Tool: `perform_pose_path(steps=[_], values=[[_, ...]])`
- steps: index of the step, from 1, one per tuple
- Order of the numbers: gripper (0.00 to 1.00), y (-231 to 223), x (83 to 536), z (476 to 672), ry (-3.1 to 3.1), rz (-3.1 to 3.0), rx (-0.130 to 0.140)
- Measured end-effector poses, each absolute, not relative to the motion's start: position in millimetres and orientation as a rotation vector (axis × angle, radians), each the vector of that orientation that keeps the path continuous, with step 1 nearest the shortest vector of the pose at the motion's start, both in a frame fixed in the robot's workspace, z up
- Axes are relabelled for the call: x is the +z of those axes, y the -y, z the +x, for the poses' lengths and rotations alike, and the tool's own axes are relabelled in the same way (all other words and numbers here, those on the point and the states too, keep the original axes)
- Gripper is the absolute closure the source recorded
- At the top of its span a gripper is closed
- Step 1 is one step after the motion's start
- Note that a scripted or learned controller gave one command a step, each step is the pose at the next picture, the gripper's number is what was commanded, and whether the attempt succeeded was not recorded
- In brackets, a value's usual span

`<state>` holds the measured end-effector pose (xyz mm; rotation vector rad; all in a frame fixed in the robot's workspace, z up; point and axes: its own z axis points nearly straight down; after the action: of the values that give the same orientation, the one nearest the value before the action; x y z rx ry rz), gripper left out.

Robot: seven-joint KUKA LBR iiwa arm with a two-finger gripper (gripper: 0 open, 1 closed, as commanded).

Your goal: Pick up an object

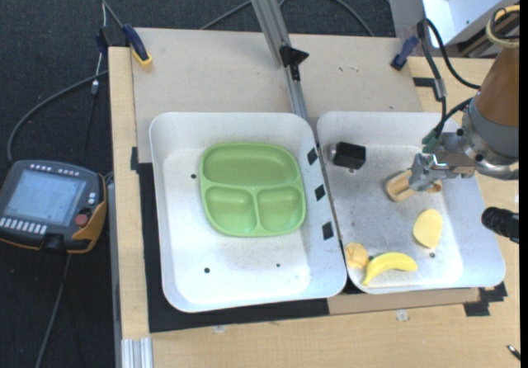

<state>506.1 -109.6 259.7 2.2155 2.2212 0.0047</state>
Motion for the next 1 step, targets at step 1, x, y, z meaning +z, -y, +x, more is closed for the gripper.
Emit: perform_pose_path(steps=[1], values=[[1.00,60.7,255.4,515.9,-2.227,2.215,0.003]])
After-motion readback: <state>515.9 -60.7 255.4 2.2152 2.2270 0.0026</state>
